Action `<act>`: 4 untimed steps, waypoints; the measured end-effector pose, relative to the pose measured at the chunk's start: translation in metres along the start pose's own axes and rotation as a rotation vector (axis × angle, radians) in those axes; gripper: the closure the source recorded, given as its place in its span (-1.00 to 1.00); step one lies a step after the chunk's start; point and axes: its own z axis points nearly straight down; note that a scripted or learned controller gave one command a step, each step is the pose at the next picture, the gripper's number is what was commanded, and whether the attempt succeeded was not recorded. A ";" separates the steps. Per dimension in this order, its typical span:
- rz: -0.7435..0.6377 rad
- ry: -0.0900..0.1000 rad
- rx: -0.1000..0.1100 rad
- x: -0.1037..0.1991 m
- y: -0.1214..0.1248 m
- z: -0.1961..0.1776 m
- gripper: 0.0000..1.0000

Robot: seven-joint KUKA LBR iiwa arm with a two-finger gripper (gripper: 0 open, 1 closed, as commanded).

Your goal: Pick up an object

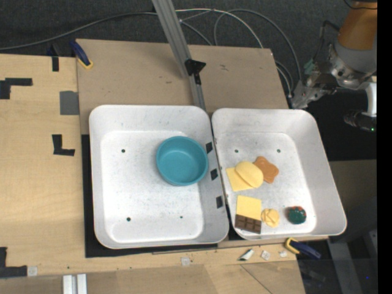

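A blue bowl (181, 160) sits in the left bin (110, 182), near its right side. The right bin (306, 146) holds a pale yellow rounded piece (247, 174), an orange-brown piece (267, 168), a yellow slab with a brown end (248, 214), a small yellow round piece (269, 217) and a small dark green and red object (296, 215). My gripper (304, 94) hangs outside the right bin, just past its far right corner, well away from all the objects. Nothing shows in its grasp.
A slanted grey metal pole (177, 41) rises from between the bins at the back. Cables (245, 23) loop over the dark floor behind the bench. Clamps (82, 55) sit at the board's far left corner and at its front right edge.
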 end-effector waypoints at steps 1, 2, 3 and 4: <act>-0.004 0.003 0.008 0.057 -0.018 0.013 1.00; -0.005 0.004 0.008 0.117 -0.035 0.009 1.00; -0.003 0.003 0.010 0.160 -0.052 0.021 1.00; -0.005 0.003 0.010 0.217 -0.077 0.030 1.00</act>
